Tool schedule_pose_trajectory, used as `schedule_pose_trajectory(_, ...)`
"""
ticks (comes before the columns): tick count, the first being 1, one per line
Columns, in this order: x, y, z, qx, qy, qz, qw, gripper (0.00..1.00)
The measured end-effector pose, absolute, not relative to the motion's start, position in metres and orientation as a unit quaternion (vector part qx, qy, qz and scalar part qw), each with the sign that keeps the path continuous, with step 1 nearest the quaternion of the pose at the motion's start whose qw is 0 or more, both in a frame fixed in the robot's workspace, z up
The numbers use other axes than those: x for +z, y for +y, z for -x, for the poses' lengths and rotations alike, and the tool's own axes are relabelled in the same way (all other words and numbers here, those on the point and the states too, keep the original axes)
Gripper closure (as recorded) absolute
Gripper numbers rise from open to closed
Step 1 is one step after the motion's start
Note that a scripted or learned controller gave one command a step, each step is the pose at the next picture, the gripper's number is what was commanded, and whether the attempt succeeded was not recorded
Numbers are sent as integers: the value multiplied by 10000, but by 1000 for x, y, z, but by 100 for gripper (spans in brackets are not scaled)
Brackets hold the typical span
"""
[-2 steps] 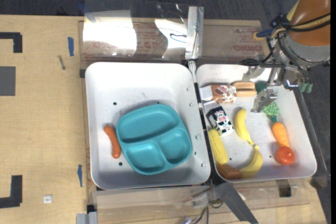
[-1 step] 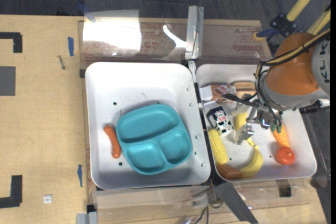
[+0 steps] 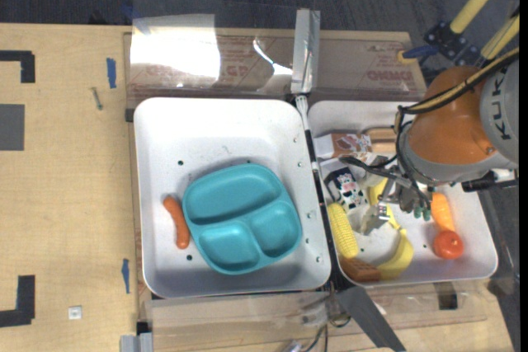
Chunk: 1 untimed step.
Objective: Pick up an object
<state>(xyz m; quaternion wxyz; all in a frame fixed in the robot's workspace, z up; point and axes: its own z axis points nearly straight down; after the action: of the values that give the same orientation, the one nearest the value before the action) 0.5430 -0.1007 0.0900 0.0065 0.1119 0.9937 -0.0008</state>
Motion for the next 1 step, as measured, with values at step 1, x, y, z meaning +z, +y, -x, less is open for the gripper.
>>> schedule_pose_trajectory(1, 90, -99, -624, -4, 9892, -1464, -79, 0)
